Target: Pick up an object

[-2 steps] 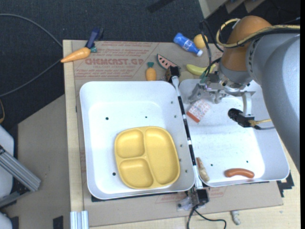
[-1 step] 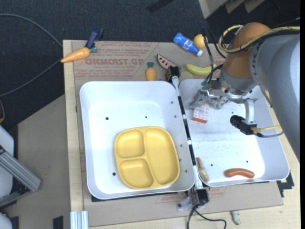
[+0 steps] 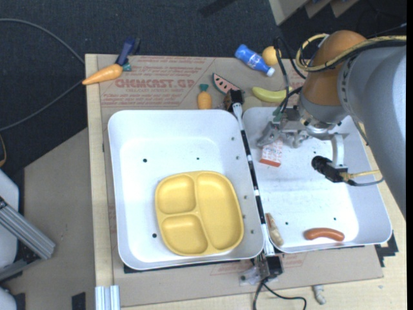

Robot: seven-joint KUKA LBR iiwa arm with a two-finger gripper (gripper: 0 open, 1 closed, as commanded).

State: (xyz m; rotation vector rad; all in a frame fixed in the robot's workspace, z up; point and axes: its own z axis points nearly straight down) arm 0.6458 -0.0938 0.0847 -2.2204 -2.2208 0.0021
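Camera view: looked down on two bins, arm entering from the right.
Card: a small white and red card [image 3: 272, 154] lay flat in the right bin [image 3: 361, 228], near its left wall and toward the far end.
Gripper: the gripper [image 3: 282, 136] stood just above the card, at its far edge; contact could not be told.
Jaws: whether they stood apart or together could not be told; nothing showed between them.
Sausage: a hot dog [image 3: 324, 235] lay by the near wall of the right bin, well apart from the card.
Open room: bare white floor lay between card and hot dog; the arm covered the bin's far right part.
Left bin: the left bin [image 3: 132, 173] held a yellow tray [image 3: 198, 212] near its near wall, with bare floor beyond.
Bench edge: a banana [image 3: 269, 95], bottle [image 3: 253, 59], melon slice [image 3: 223, 82] and carrot [image 3: 103, 75] lay beyond the bins' far walls.
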